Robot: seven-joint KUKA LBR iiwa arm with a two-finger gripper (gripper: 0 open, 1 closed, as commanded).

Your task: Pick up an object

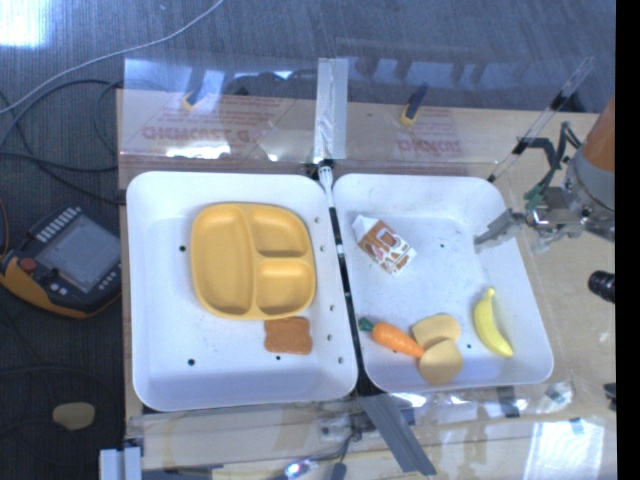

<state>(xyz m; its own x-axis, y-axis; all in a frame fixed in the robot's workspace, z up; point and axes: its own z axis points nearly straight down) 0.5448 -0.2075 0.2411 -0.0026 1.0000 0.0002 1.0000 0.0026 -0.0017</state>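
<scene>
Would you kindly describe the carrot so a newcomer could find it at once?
Look in the right-hand bin, along its near edge. The carrot lies left of two pale yellow pieces; it alone is orange and tapered with a green tip.

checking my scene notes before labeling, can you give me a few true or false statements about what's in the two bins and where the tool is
1. The yellow divided plate lies in the left bin. True.
2. The banana lies on the plate. False: it lies in the right bin, near its right wall.
3. The carrot lies beside the yellow sponge pieces. True.
4. The tool holds the carton. False: it is at the right bin's right rim, apart from the carton.
</scene>
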